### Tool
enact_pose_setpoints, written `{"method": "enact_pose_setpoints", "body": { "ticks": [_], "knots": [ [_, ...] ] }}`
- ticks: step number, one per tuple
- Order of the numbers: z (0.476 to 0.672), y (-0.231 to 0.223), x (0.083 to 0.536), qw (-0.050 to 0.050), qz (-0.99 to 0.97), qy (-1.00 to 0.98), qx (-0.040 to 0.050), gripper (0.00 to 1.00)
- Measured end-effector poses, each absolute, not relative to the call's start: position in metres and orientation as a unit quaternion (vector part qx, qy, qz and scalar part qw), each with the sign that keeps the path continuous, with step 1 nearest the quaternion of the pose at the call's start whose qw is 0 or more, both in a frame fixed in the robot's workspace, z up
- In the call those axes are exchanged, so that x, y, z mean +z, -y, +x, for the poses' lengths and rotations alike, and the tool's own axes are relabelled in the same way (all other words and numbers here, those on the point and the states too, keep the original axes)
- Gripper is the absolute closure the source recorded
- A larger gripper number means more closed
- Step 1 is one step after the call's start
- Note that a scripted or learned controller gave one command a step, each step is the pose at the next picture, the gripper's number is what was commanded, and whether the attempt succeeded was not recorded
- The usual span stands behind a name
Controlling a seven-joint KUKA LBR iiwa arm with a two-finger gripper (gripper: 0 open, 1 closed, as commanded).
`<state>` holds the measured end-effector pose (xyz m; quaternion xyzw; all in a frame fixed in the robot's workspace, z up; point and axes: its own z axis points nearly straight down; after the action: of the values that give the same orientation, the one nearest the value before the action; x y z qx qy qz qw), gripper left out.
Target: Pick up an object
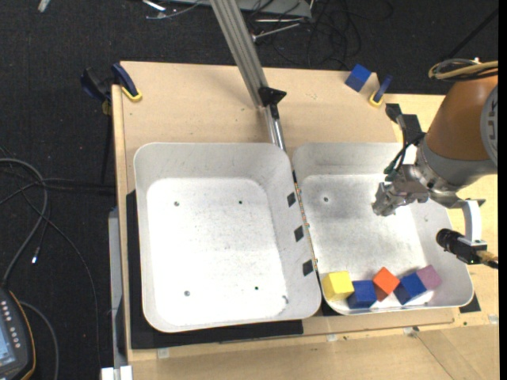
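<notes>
Because the blocks sit crowded together along the near wall of the right bin [444, 220], any one of them is an awkward target. The orange block [386, 280] serves as the landmark: a dark blue block [363, 293] touches it on the side toward the yellow block [338, 283], which lies next beyond; a second blue block [411, 288] presses against it on the other side, and a pale purple block [428, 276] sits just past that, close to the bin's curved corner.

The gripper [386, 202] hangs over bare bin floor, well apart from the orange block and on the far side of it from the near wall. Nothing is between its fingers, but from this angle I cannot tell how far apart they stand.

The likely failures follow from the crowding. A finger coming down on the orange block has no free gap on either side and may land on top of a neighbour, or wedge two blocks together and lift neither. The yellow block has one open side, yet it sits near the wall, so a finger may strike the rim. A grazing contact could also shove the row tighter into the corner. The left bin [158, 212] and the lone blue block [359, 76] on the bench [198, 101], far beyond the orange block, play no part.
</notes>
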<state>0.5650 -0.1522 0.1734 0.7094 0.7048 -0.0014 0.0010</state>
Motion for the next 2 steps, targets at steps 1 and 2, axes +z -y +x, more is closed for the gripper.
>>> {"method": "enact_pose_setpoints", "body": {
  "ticks": [1, 2],
  "knots": [
    [0.566, 0.148, 0.174, 0.000, 0.708, -0.707, 0.0001, 0.00],
    [0.513, 0.150, 0.179, -0.001, 0.708, -0.706, -0.0011, 0.00]
  ]
}}
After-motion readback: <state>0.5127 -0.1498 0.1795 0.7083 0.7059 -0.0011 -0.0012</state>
